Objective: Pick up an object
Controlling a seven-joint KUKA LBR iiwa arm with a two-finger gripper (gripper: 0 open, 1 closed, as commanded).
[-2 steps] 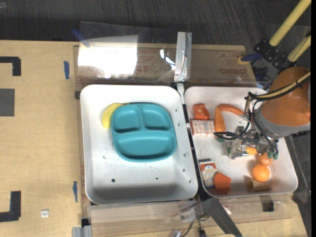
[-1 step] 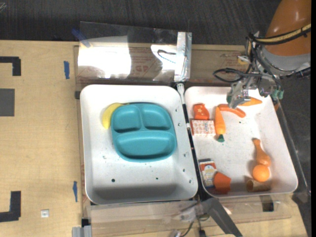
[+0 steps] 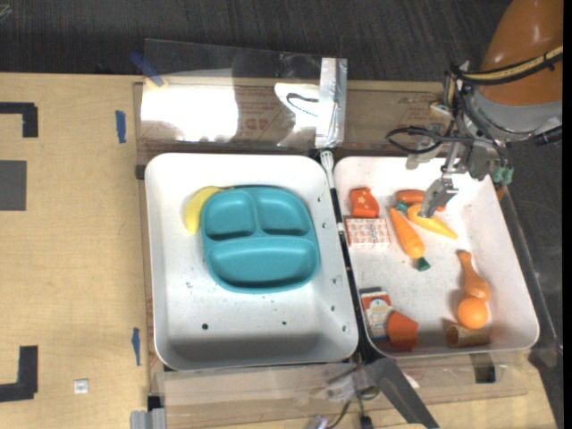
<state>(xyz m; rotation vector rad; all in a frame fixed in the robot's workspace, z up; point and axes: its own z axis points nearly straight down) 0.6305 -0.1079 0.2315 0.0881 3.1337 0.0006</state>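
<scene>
The left bin [image 3: 170, 239] holds a teal divided tray [image 3: 259, 237], while in the right bin [image 3: 509, 231] the gripper [image 3: 435, 199], whether apart or together being impossible to tell, hangs over the toy carrots [image 3: 420, 226] and should descend squarely astride one.

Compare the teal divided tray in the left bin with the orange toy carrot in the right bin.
The teal divided plastic tray is broad, flat and rounded; the orange toy carrot is slim and tapered. The tray takes up much of the left white bin, while the carrot is one small item among several in the right white bin. The tray partly covers a yellow object; the carrot lies fully exposed. Both rest in bins.
</scene>
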